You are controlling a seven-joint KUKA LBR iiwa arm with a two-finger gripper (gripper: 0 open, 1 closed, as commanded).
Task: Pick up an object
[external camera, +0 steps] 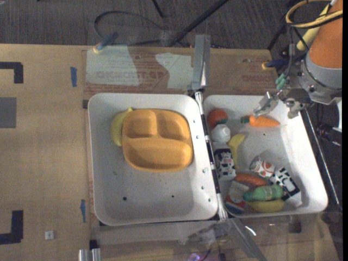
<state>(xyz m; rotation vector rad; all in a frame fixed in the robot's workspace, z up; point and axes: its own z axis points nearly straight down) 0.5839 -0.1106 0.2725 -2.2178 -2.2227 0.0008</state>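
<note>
A grey robot arm (326, 53) with an orange band reaches in from the right, over the far right corner of the right bin (312, 167). Its claw (278, 103) hangs above the bin's far edge, with two pale fingers (265, 105) spread apart and nothing between them.

Just below and slightly left of the claw lies a toy carrot (262, 121), orange with a small green end, resting flat on the bin floor near the far wall. It sits very near the left finger; whether they touch cannot be told.

Two shallow white bins sit side by side on a tan bench (43, 162). The left bin (109, 200) holds an orange divided tray (156, 138), turned upside down by the look of its raised sections, with a yellow banana (116, 128) poking out from beneath its left edge.

The right bin holds a scatter of toy groceries. Near its left wall lie an orange-red round fruit (217, 116), a small white ball-shaped item (221, 133), a yellow wedge (236, 144) and a black-and-white cow-patterned carton (225, 163). Toward the near right corner are a white and red can (262, 167), a second cow-patterned carton (286, 181), a red-orange long piece (250, 179), a green bottle (263, 193) and another yellow banana (265, 205), crowded together.
</note>
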